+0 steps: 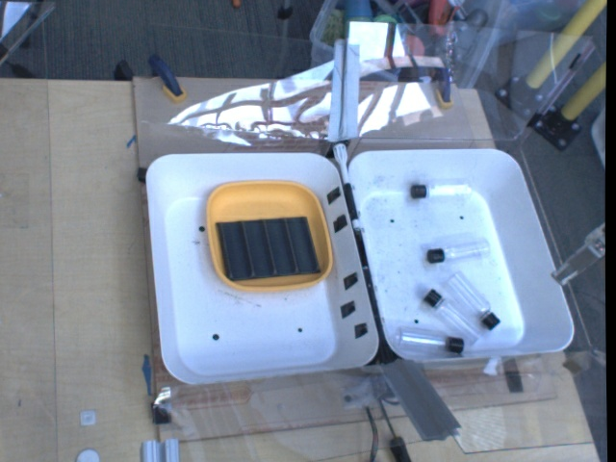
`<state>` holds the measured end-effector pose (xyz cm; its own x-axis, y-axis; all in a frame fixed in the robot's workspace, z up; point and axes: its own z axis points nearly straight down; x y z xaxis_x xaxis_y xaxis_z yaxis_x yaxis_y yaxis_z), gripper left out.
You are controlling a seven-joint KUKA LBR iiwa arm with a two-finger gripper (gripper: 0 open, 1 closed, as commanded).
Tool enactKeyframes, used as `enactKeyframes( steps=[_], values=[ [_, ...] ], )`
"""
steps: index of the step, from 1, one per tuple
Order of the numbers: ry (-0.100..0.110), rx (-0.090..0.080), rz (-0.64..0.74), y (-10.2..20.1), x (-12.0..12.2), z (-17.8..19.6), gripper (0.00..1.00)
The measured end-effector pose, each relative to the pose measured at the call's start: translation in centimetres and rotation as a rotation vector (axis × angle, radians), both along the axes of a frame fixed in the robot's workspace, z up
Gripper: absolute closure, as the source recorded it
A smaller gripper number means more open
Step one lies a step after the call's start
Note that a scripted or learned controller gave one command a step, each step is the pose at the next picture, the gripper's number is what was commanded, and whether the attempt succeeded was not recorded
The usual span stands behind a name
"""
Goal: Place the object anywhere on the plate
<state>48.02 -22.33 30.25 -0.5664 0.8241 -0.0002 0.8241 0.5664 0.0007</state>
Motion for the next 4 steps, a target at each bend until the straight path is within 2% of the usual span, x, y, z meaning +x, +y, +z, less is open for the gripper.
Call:
enactKeyframes(
  steps=[1, 2, 3, 4],
  values=[
    [-0.006, -0.004, 0.248, 0.0, 0.1, 13.4, 0.0],
    [-0.003, -0.002, 0.579, 0.0, 0.0, 1.9, 0.0],
    [-0.006, -0.006, 0.728, 0.0, 0.1, 13.4, 0.0],
    [-0.004, -0.003, 0.876, 0.0, 0.1, 2.5, 0.0]
  ],
)
